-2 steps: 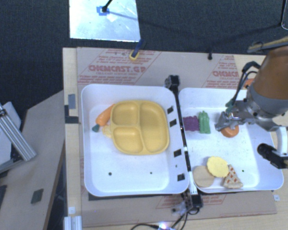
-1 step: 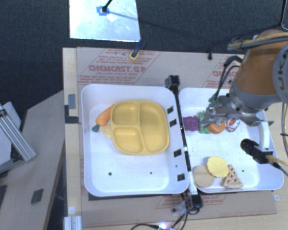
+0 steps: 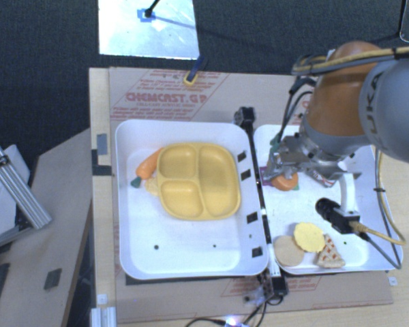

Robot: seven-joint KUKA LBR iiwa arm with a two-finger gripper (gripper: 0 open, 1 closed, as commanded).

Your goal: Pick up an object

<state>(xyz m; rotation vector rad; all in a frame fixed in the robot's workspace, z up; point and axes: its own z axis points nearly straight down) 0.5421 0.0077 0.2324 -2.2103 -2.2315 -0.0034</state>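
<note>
Fingers [image 3: 281, 172] sat low in the right bin [image 3: 368, 257], aperture impossible to tell, orange toy [image 3: 284, 181] directly beneath them; best to centre over it and close squarely before lifting.

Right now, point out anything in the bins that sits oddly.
In the left bin, the yellow divided plate lies partly on top of a toy carrot, covering most of it, so it may not sit flat. Nothing looks spilled or broken.
</note>
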